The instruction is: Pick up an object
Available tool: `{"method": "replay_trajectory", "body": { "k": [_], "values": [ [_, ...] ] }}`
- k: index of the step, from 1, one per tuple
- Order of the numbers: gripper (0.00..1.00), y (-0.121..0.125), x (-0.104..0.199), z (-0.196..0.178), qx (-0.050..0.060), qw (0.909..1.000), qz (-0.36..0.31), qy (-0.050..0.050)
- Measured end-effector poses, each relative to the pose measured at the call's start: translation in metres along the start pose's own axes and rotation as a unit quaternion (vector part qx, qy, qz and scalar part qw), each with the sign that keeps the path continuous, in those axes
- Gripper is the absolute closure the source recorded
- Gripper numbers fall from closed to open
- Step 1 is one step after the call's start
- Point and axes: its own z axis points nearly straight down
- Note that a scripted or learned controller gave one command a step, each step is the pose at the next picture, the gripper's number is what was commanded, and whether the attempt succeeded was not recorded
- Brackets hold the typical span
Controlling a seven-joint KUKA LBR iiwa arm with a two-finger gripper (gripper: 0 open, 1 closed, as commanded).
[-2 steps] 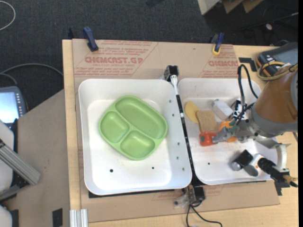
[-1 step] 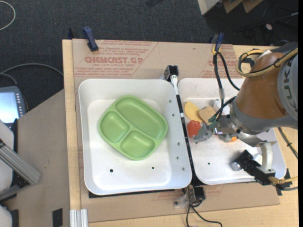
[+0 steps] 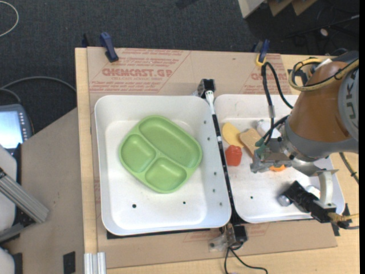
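Note:
My gripper (image 3: 263, 163) hangs low over the middle of the right bin (image 3: 256, 207). A small orange object (image 3: 277, 167) peeks out just right of the gripper's tip, mostly hidden by it; whether it is held is unclear. A red object (image 3: 233, 155) lies to the gripper's left near the divider. A yellow rounded piece (image 3: 230, 133) and a tan wedge (image 3: 250, 138) rest just beyond it, toward the bin's back. The arm's grey and orange body covers the bin's right part.
The left bin (image 3: 114, 198) holds a green divided plate (image 3: 161, 153) set at its middle. A black bar (image 3: 217, 136) runs along the edge between the two bins. Clamps sit at the board's far edge.

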Motion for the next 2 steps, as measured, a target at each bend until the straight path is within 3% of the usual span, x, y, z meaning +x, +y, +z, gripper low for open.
{"method": "replay_trajectory", "body": {
  "k": [2],
  "values": [
    [1.0,0.001,-0.0002,-0.0198,-0.002,1.0,0.0,-0.001]
  ]
}}
